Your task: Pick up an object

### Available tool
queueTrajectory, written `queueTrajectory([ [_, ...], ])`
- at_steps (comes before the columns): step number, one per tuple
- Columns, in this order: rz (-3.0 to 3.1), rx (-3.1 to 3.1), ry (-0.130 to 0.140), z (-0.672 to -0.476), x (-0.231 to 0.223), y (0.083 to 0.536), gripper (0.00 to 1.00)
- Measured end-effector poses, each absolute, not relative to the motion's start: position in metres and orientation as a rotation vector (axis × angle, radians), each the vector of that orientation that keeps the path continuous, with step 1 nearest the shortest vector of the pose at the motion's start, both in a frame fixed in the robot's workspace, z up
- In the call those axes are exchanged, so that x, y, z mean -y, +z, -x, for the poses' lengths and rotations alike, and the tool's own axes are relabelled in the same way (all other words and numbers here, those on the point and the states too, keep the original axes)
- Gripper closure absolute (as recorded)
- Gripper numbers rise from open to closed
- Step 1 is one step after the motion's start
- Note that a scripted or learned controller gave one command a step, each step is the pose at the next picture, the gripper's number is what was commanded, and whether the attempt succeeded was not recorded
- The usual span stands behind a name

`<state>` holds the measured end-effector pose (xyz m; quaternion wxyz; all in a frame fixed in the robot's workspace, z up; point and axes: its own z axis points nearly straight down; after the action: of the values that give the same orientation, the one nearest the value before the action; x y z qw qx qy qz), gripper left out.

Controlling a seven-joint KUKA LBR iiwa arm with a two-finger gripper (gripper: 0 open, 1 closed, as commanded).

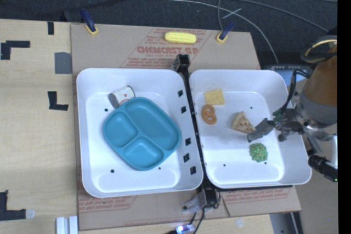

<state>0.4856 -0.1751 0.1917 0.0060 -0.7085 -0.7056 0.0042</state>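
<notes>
The right bin (274,175) holds a yellow square piece (214,97), a brown pretzel (208,114), a tan wedge-shaped piece (240,122) and a green broccoli-like lump (258,152). My gripper (272,130) hangs over the right side of this bin, just right of the wedge and above the green lump. Its fingers are spread, the left fingertip (262,128) close to the wedge's right edge, and nothing sits between them. The grey arm with its orange band (323,85) comes in from the right.
In the left bin (88,118) lie a blue divided plate (141,132) and a small white cup (122,96) on its side. A yellow object (180,37) rests on the cardboard behind the bins. Cables run across the dark floor at the back.
</notes>
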Motion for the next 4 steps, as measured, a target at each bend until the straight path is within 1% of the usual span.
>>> queueTrajectory([
  [1, 2.220, 2.221, 0.003, -0.489, 0.175, 0.198, 0.00],
  [2, 2.217, 2.219, 0.005, -0.487, 0.172, 0.154, 0.00],
  [3, 2.224, 2.225, 0.004, -0.494, 0.166, 0.100, 0.00],
  [4, 2.232, 2.228, 0.000, -0.497, 0.169, 0.089, 0.00],
])
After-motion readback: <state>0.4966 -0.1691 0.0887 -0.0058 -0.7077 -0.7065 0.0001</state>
